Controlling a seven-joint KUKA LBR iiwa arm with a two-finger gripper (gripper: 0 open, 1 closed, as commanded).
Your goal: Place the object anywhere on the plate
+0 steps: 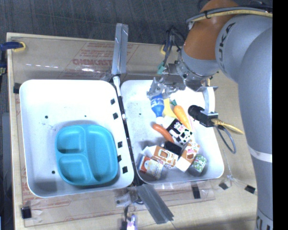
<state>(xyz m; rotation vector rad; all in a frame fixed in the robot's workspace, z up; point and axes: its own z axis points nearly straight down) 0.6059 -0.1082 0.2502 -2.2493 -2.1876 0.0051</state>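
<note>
Now, from my remote seat, the grey arm with the orange band (239, 56) reaches in from the right and covers the upper right of the view. Below it, the tabletop (62, 56) carries two shallow white bins side by side. The left white bin (38, 99) holds the blue plastic plate with three compartments (86, 153), lying flat in its lower half. The right white bin (134, 104) holds a heap of small things toward its centre and lower part: an orange-and-white carton (155, 162) at the lower left of the heap, a black-and-white cow-patterned box (179, 132) in the middle, an orange toy carrot (181, 114) just above it, a red sausage-shaped piece (161, 130) beside the box, and a small blue-and-white bottle (157, 105) at the top. The end effector (159, 91) sits right over that bottle, at the upper part of the right bin, well apart from the plate. I cannot tell whether it is clenched or released, nor whether it has the bottle.
</note>
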